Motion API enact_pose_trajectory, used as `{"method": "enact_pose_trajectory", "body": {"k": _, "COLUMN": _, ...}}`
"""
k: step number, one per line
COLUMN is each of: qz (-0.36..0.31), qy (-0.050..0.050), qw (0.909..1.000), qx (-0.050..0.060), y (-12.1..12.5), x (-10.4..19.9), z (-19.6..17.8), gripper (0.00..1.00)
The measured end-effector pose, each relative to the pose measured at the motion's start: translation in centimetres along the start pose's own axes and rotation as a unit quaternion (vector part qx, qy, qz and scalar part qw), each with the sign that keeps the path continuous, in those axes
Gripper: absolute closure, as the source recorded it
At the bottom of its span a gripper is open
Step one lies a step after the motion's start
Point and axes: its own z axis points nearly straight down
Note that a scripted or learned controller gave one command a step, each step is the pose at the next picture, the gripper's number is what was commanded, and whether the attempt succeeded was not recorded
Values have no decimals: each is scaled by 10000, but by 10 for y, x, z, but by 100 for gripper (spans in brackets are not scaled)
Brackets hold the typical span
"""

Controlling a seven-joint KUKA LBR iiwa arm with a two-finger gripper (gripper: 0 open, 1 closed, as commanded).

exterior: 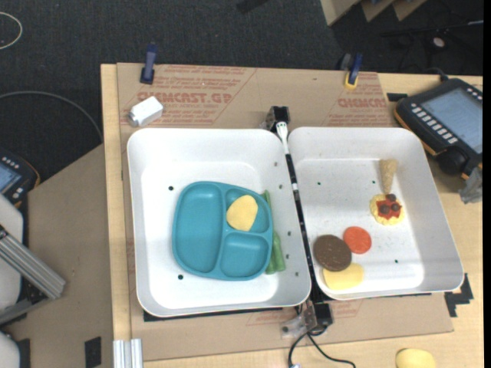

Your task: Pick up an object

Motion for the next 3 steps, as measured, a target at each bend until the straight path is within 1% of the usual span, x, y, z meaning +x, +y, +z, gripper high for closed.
{"method": "enact_pose_trajectory", "body": {"k": 1, "qz": -21, "qy": -60, "qw": 9999, "qx": -131, "y": 1, "x": 0, "z": -163, "gripper": 100}}
{"method": "enact_pose_trajectory", "body": {"k": 2, "qz": -9, "qy": 5, "qw": 10000, "qx": 14, "y": 1, "x": 1, "z": -62, "gripper": 100}}
{"method": "enact_pose_trajectory", "body": {"k": 3, "qz": -25, "qy": -58, "qw": 9999, "qx": -127, "y": 22, "x": 2, "z": -232, "gripper": 100}}
